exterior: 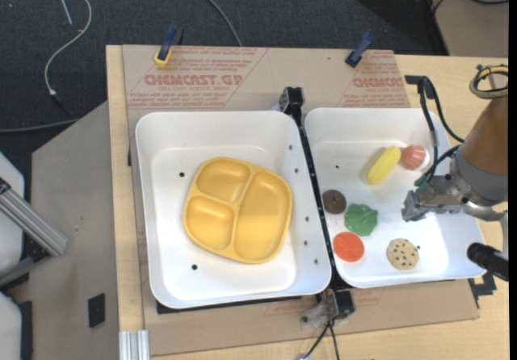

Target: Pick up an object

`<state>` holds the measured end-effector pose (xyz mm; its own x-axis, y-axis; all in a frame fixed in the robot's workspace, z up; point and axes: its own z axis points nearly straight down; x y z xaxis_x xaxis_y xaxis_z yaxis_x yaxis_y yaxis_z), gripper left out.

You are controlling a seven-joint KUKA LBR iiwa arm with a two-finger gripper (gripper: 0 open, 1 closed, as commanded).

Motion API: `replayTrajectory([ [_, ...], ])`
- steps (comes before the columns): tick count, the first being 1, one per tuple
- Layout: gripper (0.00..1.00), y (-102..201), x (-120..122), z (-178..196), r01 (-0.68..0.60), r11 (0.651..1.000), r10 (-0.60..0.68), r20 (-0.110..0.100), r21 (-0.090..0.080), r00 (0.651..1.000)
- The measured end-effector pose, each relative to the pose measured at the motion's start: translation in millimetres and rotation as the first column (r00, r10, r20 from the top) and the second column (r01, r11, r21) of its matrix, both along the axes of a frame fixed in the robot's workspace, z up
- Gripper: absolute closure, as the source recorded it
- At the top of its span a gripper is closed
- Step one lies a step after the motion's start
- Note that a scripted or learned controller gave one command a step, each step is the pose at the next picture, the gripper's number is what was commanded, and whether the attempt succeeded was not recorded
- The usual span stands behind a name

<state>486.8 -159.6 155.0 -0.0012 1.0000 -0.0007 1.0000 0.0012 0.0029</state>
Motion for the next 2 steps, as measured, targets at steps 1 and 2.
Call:
replayTrajectory([
  [1, 1.0, -5.8, -7.8, 53.3, 0.001, 1.0, -0.001, 0.0, -0.001, 1.0],
  [2, 1.0, -5.9, -6.7, 106.3, -0.001, 1.0, 0.001, 0.002, -0.001, 1.0],
])
